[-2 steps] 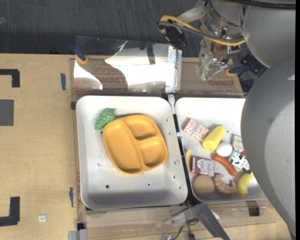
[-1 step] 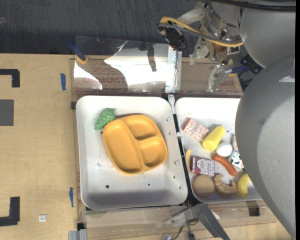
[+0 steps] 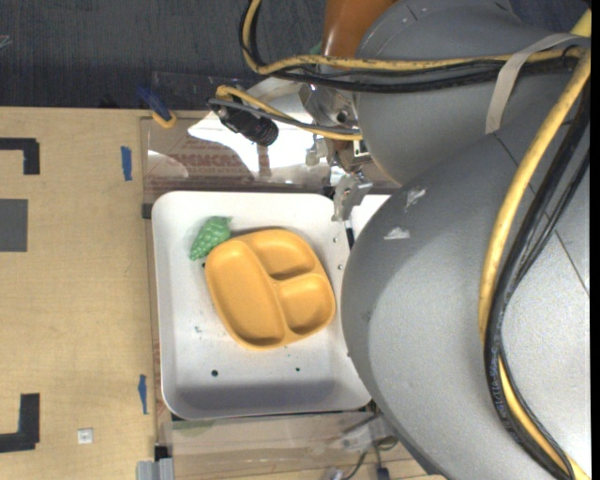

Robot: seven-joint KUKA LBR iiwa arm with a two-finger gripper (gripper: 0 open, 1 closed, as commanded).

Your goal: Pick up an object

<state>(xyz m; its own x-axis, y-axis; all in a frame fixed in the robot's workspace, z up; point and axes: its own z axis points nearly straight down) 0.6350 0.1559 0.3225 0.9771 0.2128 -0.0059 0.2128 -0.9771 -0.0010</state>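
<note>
Camera view, from the left: a pale wooden bench (image 3: 70, 281) carries black corner marks and bits of blue tape. Next comes a shallow white bin (image 3: 178, 375) with rounded corners. Inside it, toward the upper left, lies a small green bumpy object (image 3: 208, 236), touching the upper left edge of a yellow tray (image 3: 270, 287). The tray is a rounded, divided dish with three compartments, lying open side up at a slant near the middle of the bin. A few dark specks dot the bin floor below the tray. Above the bin, a clear plastic sheet (image 3: 225, 159) catches glare, and a black cable fitting (image 3: 246, 124) hangs over it with yellow cable looping upward. Right of the tray, the bin's right wall meets the edge of a second white bin (image 3: 367, 203), mostly covered by the arm. The arm (image 3: 469, 281) is a large grey body filling the right half, with an orange band (image 3: 352, 23) at the top and yellow and black cables along it. Small metal parts sit just above the bin's upper right corner; whether the jaws are open or closed cannot be told.
</note>
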